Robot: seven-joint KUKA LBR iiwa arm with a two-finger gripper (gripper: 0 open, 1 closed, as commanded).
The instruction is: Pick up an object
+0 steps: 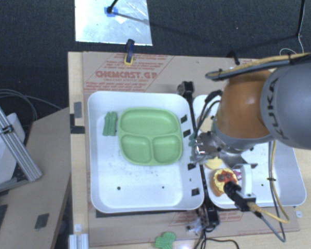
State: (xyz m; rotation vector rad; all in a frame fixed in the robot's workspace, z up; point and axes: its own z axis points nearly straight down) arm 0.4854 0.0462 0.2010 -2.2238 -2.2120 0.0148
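The arm's orange band and grey body hang over the right bin, hiding most of it. Its gripper points down into that bin's left part, near the divider. Just under it lie a pale yellow object and a round toy in yellow, red and dark colours. The left bin holds a green three-compartment plate and a small green ridged piece beside the plate's left edge.
A brown printed board lies under both bins. A shiny metal sheet lies on the dark floor behind. Cables trail off the arm at the front right. A small green item rests at the front edge.
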